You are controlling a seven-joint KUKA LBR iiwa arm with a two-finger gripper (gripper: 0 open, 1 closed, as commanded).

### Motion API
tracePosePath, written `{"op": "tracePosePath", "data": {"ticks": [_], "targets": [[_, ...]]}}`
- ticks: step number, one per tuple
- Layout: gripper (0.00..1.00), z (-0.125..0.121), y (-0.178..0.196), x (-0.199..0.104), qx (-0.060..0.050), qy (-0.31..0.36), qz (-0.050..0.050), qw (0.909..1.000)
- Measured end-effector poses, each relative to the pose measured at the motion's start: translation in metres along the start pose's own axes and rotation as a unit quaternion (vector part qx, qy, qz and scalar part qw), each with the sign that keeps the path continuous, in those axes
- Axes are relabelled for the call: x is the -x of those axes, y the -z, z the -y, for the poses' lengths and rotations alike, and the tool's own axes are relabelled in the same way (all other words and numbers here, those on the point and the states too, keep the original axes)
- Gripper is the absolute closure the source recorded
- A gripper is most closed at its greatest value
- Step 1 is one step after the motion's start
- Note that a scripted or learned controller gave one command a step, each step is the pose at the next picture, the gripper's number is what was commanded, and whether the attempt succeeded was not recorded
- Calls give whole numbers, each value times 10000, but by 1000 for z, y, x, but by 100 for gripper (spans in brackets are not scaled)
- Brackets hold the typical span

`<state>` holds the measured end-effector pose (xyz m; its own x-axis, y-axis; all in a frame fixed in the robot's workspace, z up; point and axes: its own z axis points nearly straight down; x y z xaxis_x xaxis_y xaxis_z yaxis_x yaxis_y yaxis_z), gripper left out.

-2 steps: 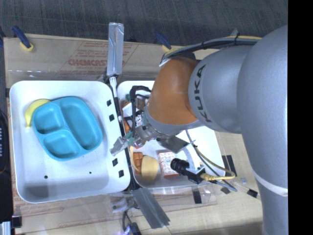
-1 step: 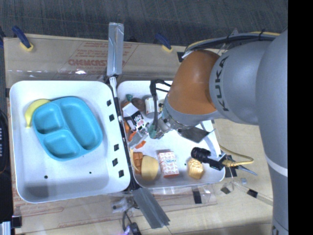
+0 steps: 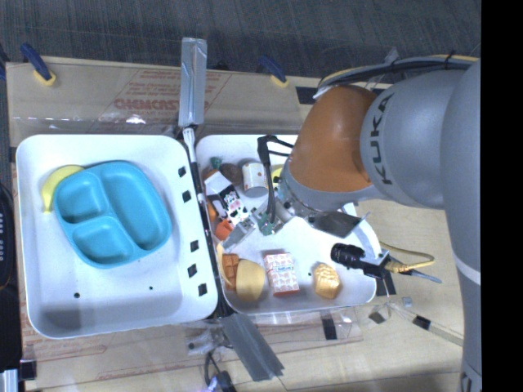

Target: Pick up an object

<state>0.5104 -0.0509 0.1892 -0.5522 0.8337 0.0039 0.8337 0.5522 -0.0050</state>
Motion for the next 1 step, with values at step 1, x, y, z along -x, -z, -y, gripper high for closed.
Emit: {"op": "tracePosePath", "data": {"ticks": [1], "targets": [[0, 37, -96, 33, 34, -24, 26, 10000]]}}
